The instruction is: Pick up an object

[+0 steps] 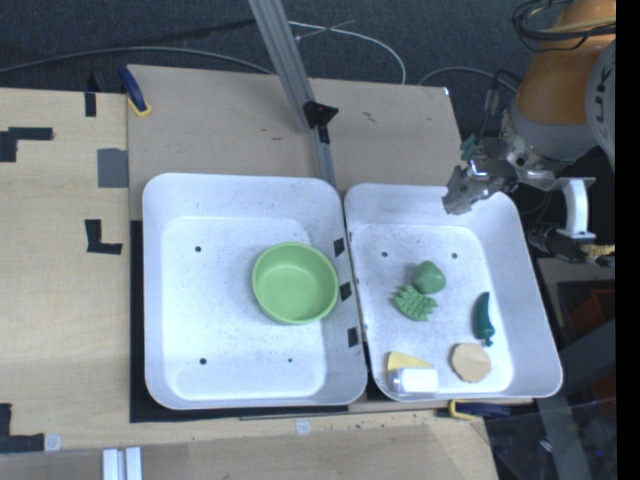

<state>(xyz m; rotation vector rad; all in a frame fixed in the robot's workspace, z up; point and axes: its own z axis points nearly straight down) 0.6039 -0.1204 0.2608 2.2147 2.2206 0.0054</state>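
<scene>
Poised at the right-hand white bin's (520,268) upper-right rim, the end effector (462,196), its opening impossible to tell, risked striking that rim instead of reaching the small green leafy toy (414,302).

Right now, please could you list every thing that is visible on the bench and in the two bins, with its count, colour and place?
bowl: one, green, in the left bin
leafy toy: one, green, middle of the right bin
round toy: one, green, touching the leafy toy
long toy: one, dark teal, right side of the right bin
disc: one, tan, near corner of the right bin
wedge: one, yellow, near edge of the right bin
block: one, white, beside the wedge
pole: one, grey, slanting over the bench
gripper: one, grey, over the right bin's far edge
</scene>
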